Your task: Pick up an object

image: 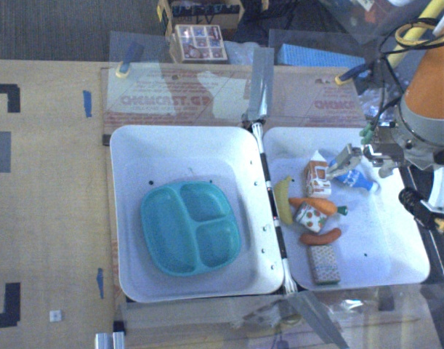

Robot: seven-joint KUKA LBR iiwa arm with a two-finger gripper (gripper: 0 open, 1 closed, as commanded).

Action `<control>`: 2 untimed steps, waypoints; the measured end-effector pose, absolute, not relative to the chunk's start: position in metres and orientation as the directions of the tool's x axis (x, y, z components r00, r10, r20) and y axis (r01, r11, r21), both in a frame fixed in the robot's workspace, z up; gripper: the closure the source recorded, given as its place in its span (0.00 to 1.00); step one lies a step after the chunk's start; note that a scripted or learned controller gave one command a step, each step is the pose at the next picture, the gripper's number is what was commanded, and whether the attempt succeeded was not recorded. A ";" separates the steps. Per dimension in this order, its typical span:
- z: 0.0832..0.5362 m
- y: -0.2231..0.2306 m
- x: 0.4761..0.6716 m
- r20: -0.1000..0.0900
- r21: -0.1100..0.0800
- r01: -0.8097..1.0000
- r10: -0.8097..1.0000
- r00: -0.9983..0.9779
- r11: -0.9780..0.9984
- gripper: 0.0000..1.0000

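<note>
The right bin holds several small items. A red and white carton stands near its middle, with a blue packet to its right. Below the carton lie a carrot, a red and white piece, a sausage and a grey block. A yellow banana rests against the bin's left wall. My gripper hangs over the right bin, just right of the carton's top and above the blue packet. Nothing is seen held in it.
The left bin holds a teal divided plate. A ridge separates the two bins. Cardboard boxes and cables crowd the back edge of the bench. The arm's orange band and wrist stand over the right bin's far right corner.
</note>
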State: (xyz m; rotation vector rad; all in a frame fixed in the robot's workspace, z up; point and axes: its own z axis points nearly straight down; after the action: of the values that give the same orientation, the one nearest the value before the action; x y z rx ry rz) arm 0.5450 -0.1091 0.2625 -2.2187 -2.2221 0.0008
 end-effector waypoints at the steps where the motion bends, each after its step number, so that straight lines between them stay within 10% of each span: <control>1: 0.184 -0.063 0.585 0.000 -0.001 0.999 0.999 0.046 -0.046 0.00; 2: 0.160 -0.112 0.595 0.000 0.001 1.000 1.000 -0.026 0.026 0.00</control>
State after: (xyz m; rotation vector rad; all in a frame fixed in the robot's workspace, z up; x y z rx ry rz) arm 0.5950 -0.1120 0.1602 -2.1933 -2.2508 -0.0008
